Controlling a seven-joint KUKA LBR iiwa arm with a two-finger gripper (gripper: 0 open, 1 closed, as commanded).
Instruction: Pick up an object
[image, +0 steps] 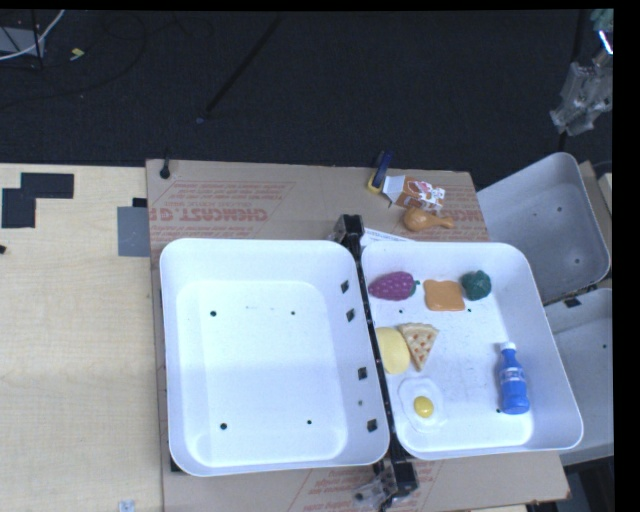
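From my seat the left bin (255, 365) sits bare while the right bin (548, 400) beside it holds the grapes (392, 286), toast (443, 294) and blue bottle (512, 379), all loose and grabbable, the hand (583, 95) parked far above-right of it, can't tell its state.

Two white bins, left bin (255, 355), right bin (545, 330), one purple grape bunch (392, 286), one orange toast slice (443, 295), one green vegetable (476, 285), one yellow lemon (391, 351), one pizza slice (419, 343), one fried egg (423, 406), one blue bottle (512, 379), one chicken drumstick (424, 219)
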